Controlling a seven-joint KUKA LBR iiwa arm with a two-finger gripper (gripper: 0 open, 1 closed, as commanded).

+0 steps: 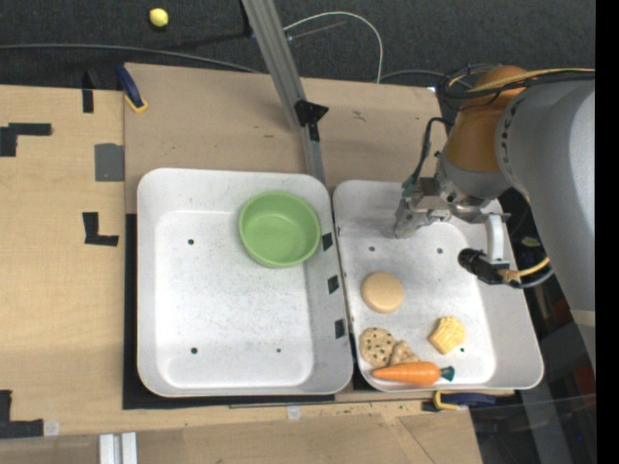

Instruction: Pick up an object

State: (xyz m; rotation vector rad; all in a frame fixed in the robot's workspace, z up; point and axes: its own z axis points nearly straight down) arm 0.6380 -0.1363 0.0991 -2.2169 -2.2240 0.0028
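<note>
Wooden bench [58, 288], two white bins | left bin [164, 356]: green bowl [280, 228] | right bin [503, 356]: round bun [383, 292], cookie [375, 342], carrot [410, 374], yellow piece [446, 334] near front | gripper [411, 218] over right bin's back, apart from items; finger state cannot tell

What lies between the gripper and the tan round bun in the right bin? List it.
Nothing: in the camera view, bare white bin floor runs from the gripper to the bun.
</note>
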